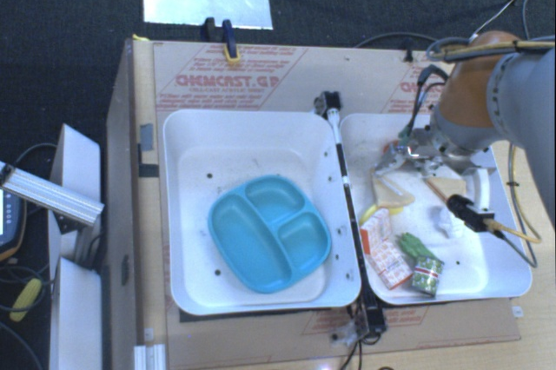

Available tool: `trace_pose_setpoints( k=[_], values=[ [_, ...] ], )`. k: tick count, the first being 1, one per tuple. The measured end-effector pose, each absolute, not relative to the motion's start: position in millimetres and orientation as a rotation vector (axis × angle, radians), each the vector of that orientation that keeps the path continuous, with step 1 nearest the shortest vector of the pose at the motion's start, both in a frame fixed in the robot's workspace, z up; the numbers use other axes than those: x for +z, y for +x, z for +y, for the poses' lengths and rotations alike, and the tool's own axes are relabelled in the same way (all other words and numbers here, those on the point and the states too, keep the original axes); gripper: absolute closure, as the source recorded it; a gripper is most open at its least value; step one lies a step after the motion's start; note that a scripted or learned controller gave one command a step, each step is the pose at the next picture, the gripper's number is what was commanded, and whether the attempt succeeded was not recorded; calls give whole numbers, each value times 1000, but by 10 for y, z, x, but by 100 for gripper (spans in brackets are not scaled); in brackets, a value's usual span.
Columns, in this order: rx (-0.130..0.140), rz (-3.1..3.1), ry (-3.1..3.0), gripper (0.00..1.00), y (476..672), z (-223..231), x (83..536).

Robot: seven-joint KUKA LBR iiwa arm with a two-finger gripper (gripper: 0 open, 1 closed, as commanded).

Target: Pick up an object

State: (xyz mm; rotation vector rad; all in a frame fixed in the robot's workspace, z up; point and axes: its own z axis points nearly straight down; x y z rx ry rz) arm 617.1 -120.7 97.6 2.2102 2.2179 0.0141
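Far to the left of the gripper, across the divide between the bins, the left bin (174, 186) holds a blue divided plate (269, 231). The plate lies flat on the floor, toward the near edge and tilted slightly in plan.

In the right bin (514, 277), every loose thing lies on the near side of the gripper. Closest to the divide is a small yellow piece (370, 212), below and left of the gripper. A pale cream slab (391, 188) sits just beside the yellow piece, almost directly under the gripper in this view and close to it. Whether they touch cannot be told. A red and white carton (385, 248) lies further toward the near edge, down and a little left of the gripper. Beside it are a green packet (415, 245) and a green and white packet (426, 275), the three crowded together.

The gripper (408, 153) hangs over the far left part of the right bin. Whether it is open or closed cannot be told from this angle, and nothing is seen in its grasp.

To its lower right are a pale tan strip (441, 186), lying slantwise and near it, and a white crumpled scrap (445, 223) further down. The arm (504, 99), grey with its orange band, runs off up and to the right.
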Motion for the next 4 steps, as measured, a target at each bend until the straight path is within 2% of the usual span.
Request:
trace_pose_setpoints(
  k=[1, 4],
  values=[
    [3, 2225, 2214, 0, 6693, -1213, 850],
    [2, 2225, 2214, 0, 6692, -1253, 851]
  ],
)
